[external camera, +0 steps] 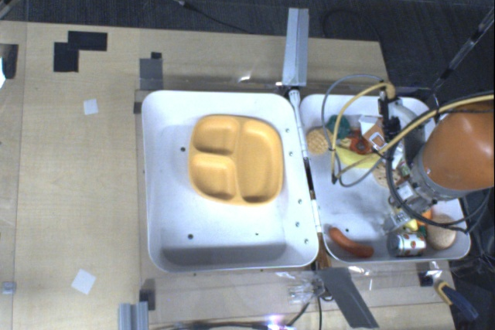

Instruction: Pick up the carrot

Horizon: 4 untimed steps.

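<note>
The carrot (350, 241) lies at the near edge of the right bin (340, 201), left of the tool (404, 232), whose grip I cannot tell.

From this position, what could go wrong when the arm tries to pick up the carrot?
1. The arm covers much of the right bin, so crowded items beneath it may be grabbed by mistake.
2. The yellow cables loop over the food items and could snag.
3. The reddish item lies near the bin's front wall, leaving little room.
</note>
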Available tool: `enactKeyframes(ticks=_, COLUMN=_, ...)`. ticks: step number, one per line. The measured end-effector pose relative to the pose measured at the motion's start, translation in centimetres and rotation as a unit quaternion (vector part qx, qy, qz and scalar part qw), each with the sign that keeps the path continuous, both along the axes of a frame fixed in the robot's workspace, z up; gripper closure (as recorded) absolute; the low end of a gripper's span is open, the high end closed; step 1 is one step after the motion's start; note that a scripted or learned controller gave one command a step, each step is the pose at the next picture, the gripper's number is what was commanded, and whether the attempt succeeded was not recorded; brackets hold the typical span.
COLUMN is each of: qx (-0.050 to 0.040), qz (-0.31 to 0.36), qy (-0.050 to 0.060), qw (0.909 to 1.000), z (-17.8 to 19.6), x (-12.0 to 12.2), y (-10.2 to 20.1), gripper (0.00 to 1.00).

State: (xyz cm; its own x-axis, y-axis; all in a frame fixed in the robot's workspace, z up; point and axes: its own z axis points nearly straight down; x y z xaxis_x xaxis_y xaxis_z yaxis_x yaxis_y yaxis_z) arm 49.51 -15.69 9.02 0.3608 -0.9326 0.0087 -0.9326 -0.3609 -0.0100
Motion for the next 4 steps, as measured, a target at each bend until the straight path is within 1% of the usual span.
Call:
enactKeyframes(ticks=1, qx=0.0010, qz=0.229, qy=0.003, qw=0.9735, z=-0.1, x=3.4, y=-0.7, gripper=1.00)
enactKeyframes(ticks=2, qx=0.0012, qz=0.229, qy=0.002, qw=0.9734, z=-0.3, x=3.5, y=-0.7, gripper=0.00)
enactKeyframes(ticks=3, qx=0.0004, qz=0.312, qy=0.000, qw=0.9499, z=-0.3, x=1.5, y=-3.6, gripper=0.00)
enactKeyframes(ticks=4, qx=0.0041, qz=0.150, qy=0.003, qw=0.9887, z=1.5, x=9.6, y=7.5, gripper=0.00)
